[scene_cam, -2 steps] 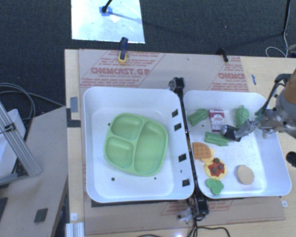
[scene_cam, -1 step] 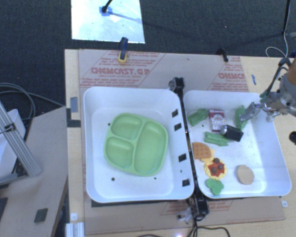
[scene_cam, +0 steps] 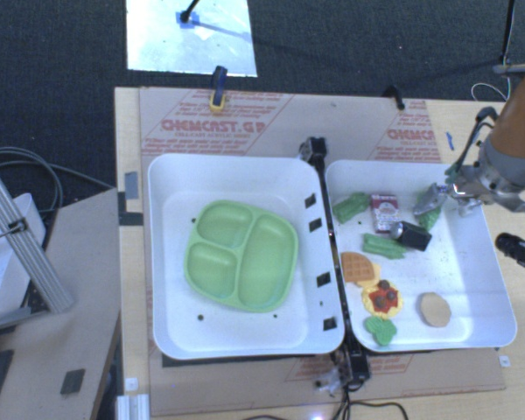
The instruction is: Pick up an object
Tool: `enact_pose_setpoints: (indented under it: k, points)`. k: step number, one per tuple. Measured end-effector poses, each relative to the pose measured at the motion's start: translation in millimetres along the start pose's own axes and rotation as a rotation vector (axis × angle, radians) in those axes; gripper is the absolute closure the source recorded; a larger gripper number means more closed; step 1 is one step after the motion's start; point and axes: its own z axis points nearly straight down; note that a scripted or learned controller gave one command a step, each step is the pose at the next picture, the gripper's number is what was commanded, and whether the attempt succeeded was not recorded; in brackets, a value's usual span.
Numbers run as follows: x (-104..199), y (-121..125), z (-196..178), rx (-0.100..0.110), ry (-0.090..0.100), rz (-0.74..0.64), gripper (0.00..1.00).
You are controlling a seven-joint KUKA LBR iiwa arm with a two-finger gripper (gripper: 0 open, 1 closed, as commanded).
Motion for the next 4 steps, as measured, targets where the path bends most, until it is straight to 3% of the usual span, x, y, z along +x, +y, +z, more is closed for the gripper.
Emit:
enact_pose_setpoints:
  k: [1, 2, 3, 4]
  points:
    - [0.3, 3.0, 63.5, 0.004, 0.001, 0.001, 0.0]
    - [49.2, -53.5, 60.5, 0.006, 0.005, 0.005, 0.0]
    - [59.6, -3.8, 59.3, -0.004, 0.001, -0.001, 0.0]
    - [11.5, 58.7, 58.6, -0.007, -0.002, 0.002, 0.0]
